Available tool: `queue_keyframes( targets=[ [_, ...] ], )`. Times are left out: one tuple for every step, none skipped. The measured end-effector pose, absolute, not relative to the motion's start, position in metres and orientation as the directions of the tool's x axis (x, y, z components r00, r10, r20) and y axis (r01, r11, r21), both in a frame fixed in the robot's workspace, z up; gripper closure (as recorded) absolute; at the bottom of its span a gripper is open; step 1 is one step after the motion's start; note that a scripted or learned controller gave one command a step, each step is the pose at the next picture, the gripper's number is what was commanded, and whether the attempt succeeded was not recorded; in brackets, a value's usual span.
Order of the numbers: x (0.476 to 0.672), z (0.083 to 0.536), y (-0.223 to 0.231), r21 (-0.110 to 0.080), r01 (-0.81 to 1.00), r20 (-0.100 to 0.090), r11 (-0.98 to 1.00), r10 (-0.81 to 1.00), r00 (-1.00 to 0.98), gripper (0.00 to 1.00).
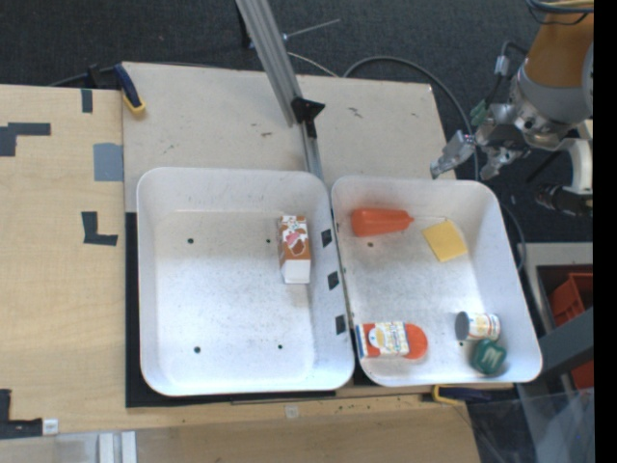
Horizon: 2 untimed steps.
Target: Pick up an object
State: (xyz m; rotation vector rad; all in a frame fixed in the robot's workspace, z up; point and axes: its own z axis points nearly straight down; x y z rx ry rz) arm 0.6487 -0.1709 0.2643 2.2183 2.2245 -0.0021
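My gripper (469, 160) hangs just beyond the far right corner of the right bin (512, 258), open, with nothing between its fingers. In that bin lie an orange carrot-shaped piece (381, 222) at the far left, a yellow block (446, 240) nearest the gripper, a red and white packet (392, 340) at the near left, and a small tin (479, 326) with a green object (488, 357) at the near right corner. A small brown and white carton (294, 249) lies in the left bin (147, 268) near the shared wall.
A slanted metal rail (272, 51) runs down to the gap between the bins at the back. A black cable (405, 66) loops behind the right bin. A yellow and blue clamp (130, 90) sits at the board's far left corner.
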Motion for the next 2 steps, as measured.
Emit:
queue_keyframes(
  targets=[
    [0.649, 0.264, -0.171, -0.001, 1.0, -0.002, 0.002, 1.0, -0.002, 0.0],
    [0.647, 0.221, -0.17, -0.005, 1.0, -0.001, 0.002, 1.0, -0.002, 0.0]
  ],
)
